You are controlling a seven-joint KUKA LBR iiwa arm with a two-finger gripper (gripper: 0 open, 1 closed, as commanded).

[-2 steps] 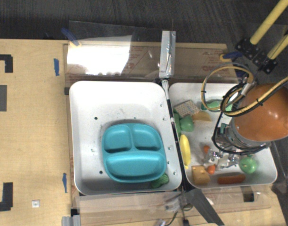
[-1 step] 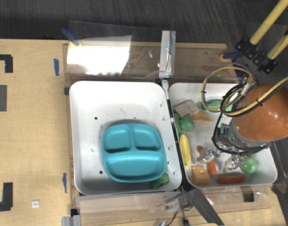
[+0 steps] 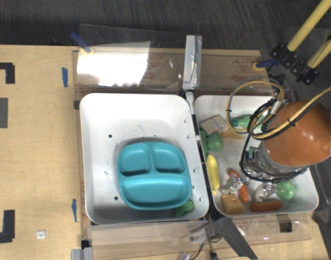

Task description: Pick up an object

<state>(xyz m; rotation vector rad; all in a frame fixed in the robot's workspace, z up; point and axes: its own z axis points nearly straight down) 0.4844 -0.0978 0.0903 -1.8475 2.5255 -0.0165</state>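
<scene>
Toys [image 3: 238, 191] crowd the right bin [image 3: 311, 196] beneath the lowered arm's [image 3: 298, 134] tool [image 3: 251, 184]; its grip state unclear.

teal tray [image 3: 153, 181] | 2 white bins [image 3: 100, 118] | yellow banana [image 3: 213, 172]

The tan counter [image 3: 35, 161] bears two shallow white bins side by side: the left bin [image 3: 100, 123] and the right bin [image 3: 309, 196], touching along their inner rims.
</scene>
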